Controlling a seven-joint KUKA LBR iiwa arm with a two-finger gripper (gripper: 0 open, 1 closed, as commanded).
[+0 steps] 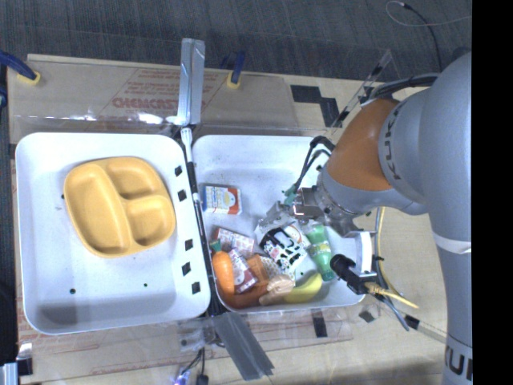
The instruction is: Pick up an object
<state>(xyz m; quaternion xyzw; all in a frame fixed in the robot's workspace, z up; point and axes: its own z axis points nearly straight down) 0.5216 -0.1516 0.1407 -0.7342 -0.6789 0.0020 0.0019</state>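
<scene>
My gripper [280, 219] hangs low over the middle of the right bin [248, 155], with the grey and orange arm reaching in from the right. Directly under it lies a black-and-white patterned object [282, 249], and whether the two touch cannot be told. A green bottle [320, 249] lies just right of that object. A yellow banana [305, 289] rests along the bin's front edge. An orange round item [224, 273] and a red-and-white packet [233, 240] sit at the front left. A small white and orange carton [222, 199] lies alone further back.
The left bin [40, 295] holds a yellow divided tray [119, 205] in its back half. A ridge with black clips [189, 239] separates the two bins. The right bin's objects crowd its front half.
</scene>
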